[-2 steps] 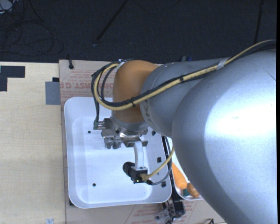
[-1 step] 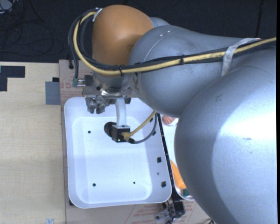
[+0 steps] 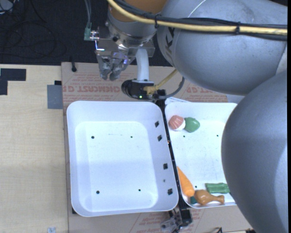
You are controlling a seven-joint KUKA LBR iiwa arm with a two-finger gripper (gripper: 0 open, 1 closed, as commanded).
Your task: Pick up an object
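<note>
Objects for picking lie in the right bin (image 3: 203,106). Nearest the camera: a brown drumstick-shaped toy (image 3: 208,197) at the front edge, touching the tip of an orange carrot (image 3: 184,181) that runs along the bin's left wall. Just beside the drumstick, a flat green piece (image 3: 217,188), partly hidden by the arm. Further back in the same bin, near its left wall: a pink-and-white round toy (image 3: 176,123) touching a green round toy (image 3: 192,124).

Left bin (image 3: 77,130): white floor with a few small dark holes.

Both bins sit side by side on a brown board (image 3: 82,84) printed with red lettering, laid over the pale wood table (image 3: 24,144).

Far side: the tool (image 3: 111,72) hangs above the board beyond the back rim of the left bin, well apart from all the toys. Fingers point down and sit close together; nothing is seen between them. Whether fully closed, cannot tell: tips blur into each other.

Arm (image 3: 223,38): large grey links fill the upper right and right side, reaching across over the right bin. Orange band (image 3: 136,1) at top, above the wrist. A yellow cable (image 3: 208,25) runs along the arm.
</note>
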